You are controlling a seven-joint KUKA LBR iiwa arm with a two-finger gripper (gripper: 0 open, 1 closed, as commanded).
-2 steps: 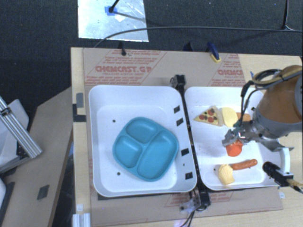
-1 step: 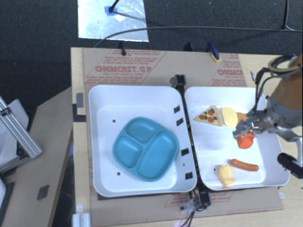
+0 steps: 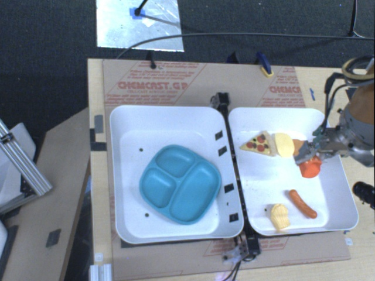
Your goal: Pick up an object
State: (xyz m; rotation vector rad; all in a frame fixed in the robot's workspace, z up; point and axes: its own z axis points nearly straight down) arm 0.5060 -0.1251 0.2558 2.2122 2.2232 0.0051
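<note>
Camera view gives me two bins on the desk (image 3: 70, 157); I place everything by the right bin (image 3: 345, 215). My tool (image 3: 307, 151) sits at its right wall, low over an orange-red piece (image 3: 310, 168) that lies just beneath it. Whether the tool grips it, I cannot tell. Left of the tool lie a yellow piece (image 3: 284, 144) and a pizza slice (image 3: 259, 144), touching. Nearer the front wall rest a sausage (image 3: 302, 204) and a pale corn-like piece (image 3: 280, 216). A blue plate (image 3: 180, 184) fills the left bin (image 3: 126, 157).

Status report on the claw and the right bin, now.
Claw low over right bin, beside an orange item; grasp unconfirmed. Pizza slice, sausage, yellow pieces loose. Nothing blocking.
</note>
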